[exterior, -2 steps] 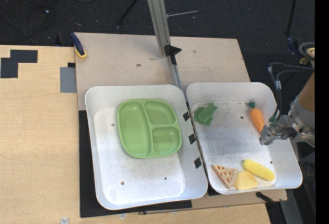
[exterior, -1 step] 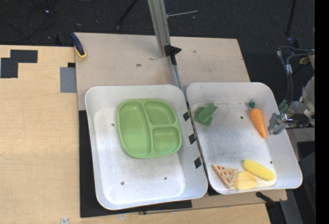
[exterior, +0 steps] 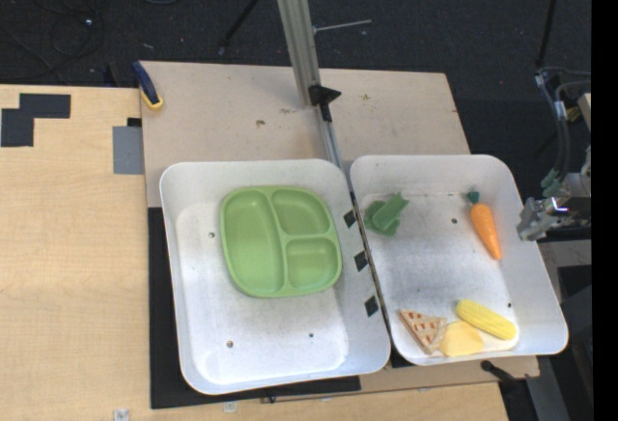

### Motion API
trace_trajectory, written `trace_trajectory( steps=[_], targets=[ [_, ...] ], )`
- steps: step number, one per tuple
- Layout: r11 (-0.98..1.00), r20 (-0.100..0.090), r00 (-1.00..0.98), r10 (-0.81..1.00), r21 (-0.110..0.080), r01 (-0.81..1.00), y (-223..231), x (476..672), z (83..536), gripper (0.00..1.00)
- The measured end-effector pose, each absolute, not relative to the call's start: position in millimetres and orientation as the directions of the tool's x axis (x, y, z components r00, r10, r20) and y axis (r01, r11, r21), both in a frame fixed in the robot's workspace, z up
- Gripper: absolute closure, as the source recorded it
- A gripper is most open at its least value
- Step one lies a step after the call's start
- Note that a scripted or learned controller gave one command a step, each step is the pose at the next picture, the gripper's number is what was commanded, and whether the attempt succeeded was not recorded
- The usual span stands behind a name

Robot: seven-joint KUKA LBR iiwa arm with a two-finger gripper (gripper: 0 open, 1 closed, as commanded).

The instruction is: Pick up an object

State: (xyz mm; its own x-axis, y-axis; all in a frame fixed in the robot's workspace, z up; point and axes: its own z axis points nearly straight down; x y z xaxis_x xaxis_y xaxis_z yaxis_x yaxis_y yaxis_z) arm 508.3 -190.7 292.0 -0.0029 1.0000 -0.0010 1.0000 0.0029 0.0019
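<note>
From the camera view, the surface (exterior: 406,110) carries two shallow white bins side by side. The left bin (exterior: 193,313) holds a green divided plate (exterior: 281,241), lying flat near the middle. The right bin (exterior: 439,260) holds the likely candidates for picking: a small green leafy piece (exterior: 387,213) near its upper left, a carrot (exterior: 486,229) lying along the right wall, and a corn cob (exterior: 486,320), a pale yellow piece (exterior: 463,341) and a waffle-like wedge (exterior: 421,329) clustered at the lower edge. They lie scattered, loose and mostly apart, which leaves room for a descent. The end effector (exterior: 547,212) sits just outside the right bin's right rim, beside the carrot; whether it is apart or together I cannot tell, and nothing is visibly held
</note>
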Motion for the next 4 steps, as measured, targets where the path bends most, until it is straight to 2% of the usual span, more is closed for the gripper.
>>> trace_trajectory(
  steps=[2,4],
  targets=[
    [0.004,0.000,-0.004,1.000,-0.001,1.000,-98.5,541.5,287.5,1.00],
    [0.004,0.002,-0.004,1.000,-0.006,1.000,-10.8,569.1,245.8,1.00]
  ],
)
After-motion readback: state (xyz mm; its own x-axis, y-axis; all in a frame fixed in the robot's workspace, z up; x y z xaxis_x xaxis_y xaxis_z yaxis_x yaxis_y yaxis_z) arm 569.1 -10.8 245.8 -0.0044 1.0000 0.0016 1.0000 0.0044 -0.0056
